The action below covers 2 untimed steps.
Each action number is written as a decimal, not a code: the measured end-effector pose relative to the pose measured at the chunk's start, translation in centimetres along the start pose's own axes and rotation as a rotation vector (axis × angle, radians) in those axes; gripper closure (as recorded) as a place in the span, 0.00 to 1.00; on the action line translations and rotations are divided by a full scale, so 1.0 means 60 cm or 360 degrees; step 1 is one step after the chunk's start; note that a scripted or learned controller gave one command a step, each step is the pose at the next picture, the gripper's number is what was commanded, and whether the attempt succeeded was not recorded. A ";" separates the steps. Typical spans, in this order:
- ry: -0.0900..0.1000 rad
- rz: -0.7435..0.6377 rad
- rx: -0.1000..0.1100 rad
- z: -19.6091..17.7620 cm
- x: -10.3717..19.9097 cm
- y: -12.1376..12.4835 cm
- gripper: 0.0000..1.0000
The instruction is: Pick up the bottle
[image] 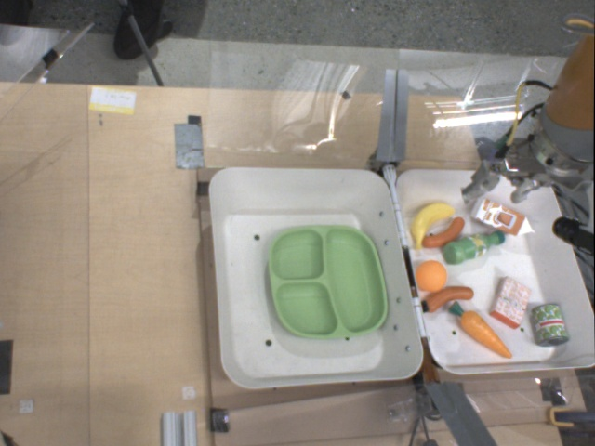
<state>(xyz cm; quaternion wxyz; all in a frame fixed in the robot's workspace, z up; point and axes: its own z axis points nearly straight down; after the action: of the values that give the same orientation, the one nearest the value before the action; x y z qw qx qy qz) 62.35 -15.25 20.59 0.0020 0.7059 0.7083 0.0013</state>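
A light wooden bench (102, 249) carries two white bins. The green bottle (472, 246) lies on its side in the right bin (567, 365), between a sausage (442, 231) and an orange (430, 275) (crowded, so grasping looks awkward). The gripper (500, 182) hovers above, fingers open, holding nothing.

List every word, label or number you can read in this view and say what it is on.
Nothing reads clearly enough to quote.
Yellow sticker on the bench: print too small.
Orange-and-white box near the gripper: printing blurred.
Pink box: pattern only, no legible text.
Green can: label blurred.
Bottle: no legible label.
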 end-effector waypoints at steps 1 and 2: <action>-0.0014 -0.0530 -0.0034 0.150 -0.052 -0.051 0.00; -0.0004 -0.0211 -0.0004 0.181 -0.037 -0.004 0.00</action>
<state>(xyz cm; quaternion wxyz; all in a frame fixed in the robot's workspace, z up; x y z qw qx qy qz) 62.19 -17.47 9.72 0.0039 0.6574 0.7535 0.0013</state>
